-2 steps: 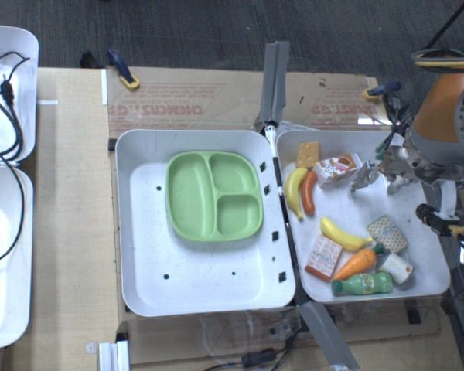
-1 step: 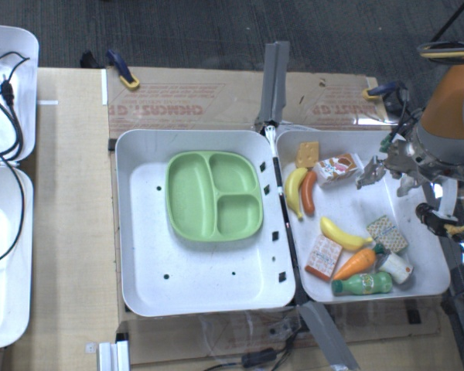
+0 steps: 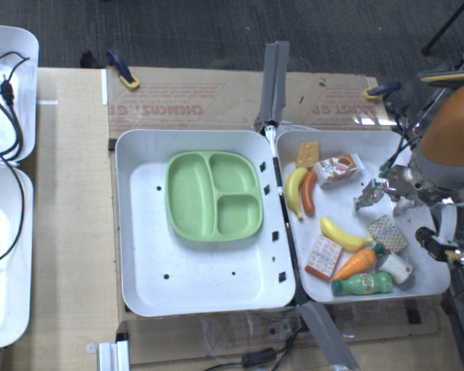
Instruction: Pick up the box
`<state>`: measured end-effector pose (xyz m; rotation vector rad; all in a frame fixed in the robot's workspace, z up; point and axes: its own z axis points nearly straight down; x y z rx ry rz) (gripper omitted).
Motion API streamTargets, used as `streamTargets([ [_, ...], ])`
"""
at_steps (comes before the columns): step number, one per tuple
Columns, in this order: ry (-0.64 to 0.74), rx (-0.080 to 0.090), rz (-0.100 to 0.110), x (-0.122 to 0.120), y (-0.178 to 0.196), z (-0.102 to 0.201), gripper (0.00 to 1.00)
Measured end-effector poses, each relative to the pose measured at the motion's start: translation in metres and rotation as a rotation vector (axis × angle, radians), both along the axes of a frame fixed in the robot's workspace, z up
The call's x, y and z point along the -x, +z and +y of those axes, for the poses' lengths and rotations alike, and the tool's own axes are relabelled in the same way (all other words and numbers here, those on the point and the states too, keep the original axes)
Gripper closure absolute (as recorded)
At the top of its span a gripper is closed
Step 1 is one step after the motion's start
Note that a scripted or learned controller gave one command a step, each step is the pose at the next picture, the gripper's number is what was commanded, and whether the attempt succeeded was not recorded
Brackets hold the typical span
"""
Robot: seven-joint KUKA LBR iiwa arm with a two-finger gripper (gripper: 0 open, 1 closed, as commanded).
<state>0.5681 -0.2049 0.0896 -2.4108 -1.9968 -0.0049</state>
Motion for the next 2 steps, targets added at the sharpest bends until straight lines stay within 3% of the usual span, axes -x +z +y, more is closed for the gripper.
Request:
streamTargets([
  [1, -0.045, -0.001, 0.002, -0.025, 0.0, 0.001, 0.0],
  [2, -0.041, -0.013, 0.05, -0.075, -0.001, -0.002, 0.0],
])
